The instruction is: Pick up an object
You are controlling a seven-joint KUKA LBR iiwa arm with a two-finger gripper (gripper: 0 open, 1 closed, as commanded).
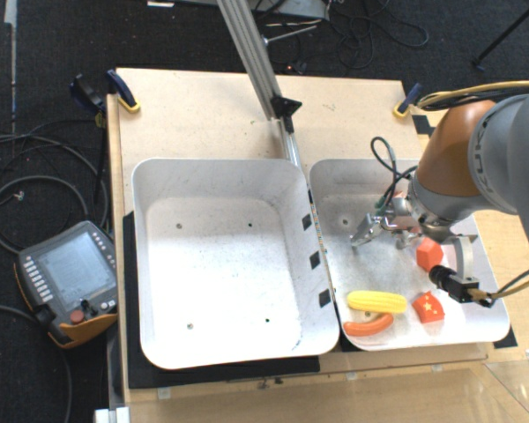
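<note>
Camera view: the desk carries 2 white bins side by side. The left bin has nothing lying in it. The right bin holds 4 items along its near side: a yellow corn cob, an orange carrot-like piece touching the cob's near side, an orange block and a second orange block just beside the wrist.

The arm reaches in from the right. The gripper sits low over bare bin floor near the bin's middle, apart from every item. Its metal fingers look slightly spread with nothing between them.

Judgement: the pick is not yet made. The corn cob lies nearest with open floor on its far side, so a straight descent, fingers across its short width, is advisable. The carrot-like piece and the near bin wall crowd the other side.
</note>
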